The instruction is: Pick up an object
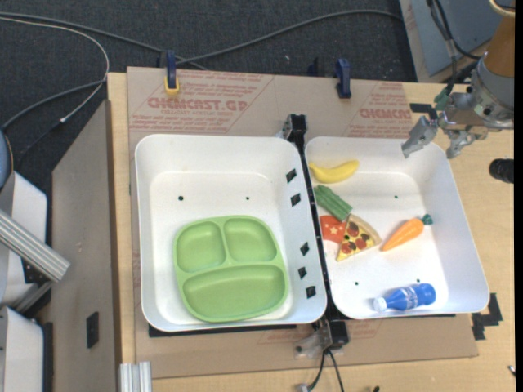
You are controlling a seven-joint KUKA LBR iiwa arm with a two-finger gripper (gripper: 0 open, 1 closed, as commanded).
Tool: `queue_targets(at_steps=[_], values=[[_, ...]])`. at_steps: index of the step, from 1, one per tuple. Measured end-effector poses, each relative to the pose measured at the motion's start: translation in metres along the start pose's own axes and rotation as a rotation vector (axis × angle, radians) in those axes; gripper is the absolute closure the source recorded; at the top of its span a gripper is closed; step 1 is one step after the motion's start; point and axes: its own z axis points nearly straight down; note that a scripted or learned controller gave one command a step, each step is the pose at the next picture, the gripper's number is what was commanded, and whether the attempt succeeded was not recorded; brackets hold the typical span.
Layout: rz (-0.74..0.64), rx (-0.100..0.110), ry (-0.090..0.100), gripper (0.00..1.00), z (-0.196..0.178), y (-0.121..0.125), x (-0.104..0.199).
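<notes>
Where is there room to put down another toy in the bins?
Left bin: bare floor behind the green tray. Right bin: bare floor between the carrot and blue bottle. It is crowded by the divider, where banana and pizza slice sit.

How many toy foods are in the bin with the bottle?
5, all in the right bin: banana at the top left, green vegetable below it, red piece and pizza slice mid-left, carrot in the middle.
</notes>
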Motion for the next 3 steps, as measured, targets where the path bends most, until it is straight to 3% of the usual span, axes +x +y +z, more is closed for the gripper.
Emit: queue_targets(at_steps=[1, 3], values=[[-0.003, -0.013, -0.003, 0.00, -0.008, 0.002, 0.001], [-0.002, -0.008, -0.001, 0.00, 0.084, -0.008, -0.002]])
